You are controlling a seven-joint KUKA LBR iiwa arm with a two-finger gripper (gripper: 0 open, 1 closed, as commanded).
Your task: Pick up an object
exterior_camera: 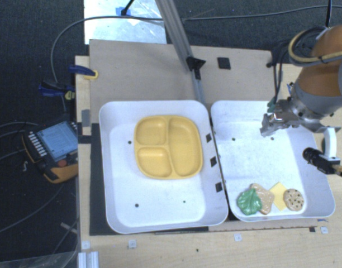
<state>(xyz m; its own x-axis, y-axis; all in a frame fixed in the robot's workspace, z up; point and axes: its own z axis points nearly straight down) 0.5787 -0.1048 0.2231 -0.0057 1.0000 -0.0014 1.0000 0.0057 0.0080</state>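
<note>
Two white bins sit side by side on the bench: the left bin [120, 205] and the right bin [238, 149]. The left bin holds one thing, a yellow plate [168, 147] with three compartments, lying flat in the bin's upper half. The right bin holds four small toy foods, bunched along its near edge: a green leaf [249, 201], a tan slice of bread [264, 197] touching the leaf and partly under it, a yellow wedge of cheese [279, 195] just beside the bread, and a round cookie [294, 199] with dark chips at the right end of the row. There is one arm [322, 71], grey with an orange band, coming in from the right, and its gripper [270, 125] hangs over the upper part of the right bin, near the far wall. Nothing shows between its tips; whether they are spread or pressed together cannot be told at this size. The four foods lie well apart from the gripper, toward the near side of the same bin, with bare white floor between. The cookie and cheese lie nearer the arm's side, the leaf toward the divide between the bins.
</note>
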